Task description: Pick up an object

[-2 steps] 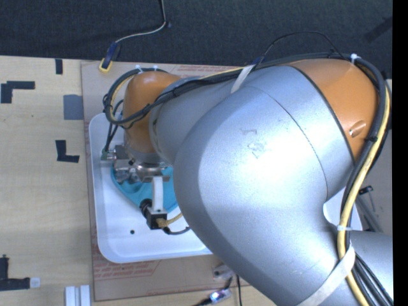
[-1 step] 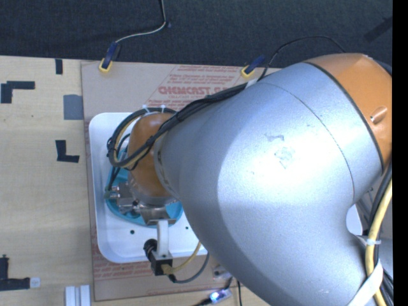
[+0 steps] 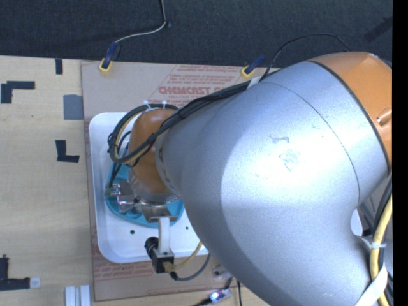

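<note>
Grey arm with orange wrist band (image 3: 280, 171) covers most of the frame, wrist reaching down into the shallow white plastic bin (image 3: 102, 171) at left. One flat teal/blue object (image 3: 131, 210) visible in that bin, mostly hidden under the wrist; shape can't be made out. Gripper (image 3: 137, 199) sits right above it, state: cannot tell, hidden by the wrist. Red print on the brown cardboard sheet (image 3: 191, 85) under the bin reads "CHEMCAST". Two yellow-and-blue clamps (image 3: 108, 59) at the sheet's top edge.
</note>
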Motion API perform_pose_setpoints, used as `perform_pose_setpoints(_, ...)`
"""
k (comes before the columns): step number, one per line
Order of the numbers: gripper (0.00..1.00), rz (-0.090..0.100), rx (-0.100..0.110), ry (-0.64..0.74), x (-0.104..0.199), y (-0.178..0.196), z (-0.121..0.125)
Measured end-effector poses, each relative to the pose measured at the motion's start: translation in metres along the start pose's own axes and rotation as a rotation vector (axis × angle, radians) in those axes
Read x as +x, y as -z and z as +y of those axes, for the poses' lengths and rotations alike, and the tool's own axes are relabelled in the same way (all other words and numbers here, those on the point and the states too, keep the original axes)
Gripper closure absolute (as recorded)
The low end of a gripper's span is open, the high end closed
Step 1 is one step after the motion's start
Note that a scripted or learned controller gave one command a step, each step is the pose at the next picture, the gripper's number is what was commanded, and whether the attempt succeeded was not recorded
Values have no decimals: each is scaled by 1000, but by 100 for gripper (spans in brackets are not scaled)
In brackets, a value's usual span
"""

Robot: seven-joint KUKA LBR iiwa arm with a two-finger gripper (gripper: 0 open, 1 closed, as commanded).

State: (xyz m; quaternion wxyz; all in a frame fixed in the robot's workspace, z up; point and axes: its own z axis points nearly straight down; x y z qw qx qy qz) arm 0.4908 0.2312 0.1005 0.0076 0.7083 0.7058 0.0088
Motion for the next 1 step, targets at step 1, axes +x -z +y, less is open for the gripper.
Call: perform_pose_setpoints(1, 100, -3, 22, 4, -14, 11, 48)
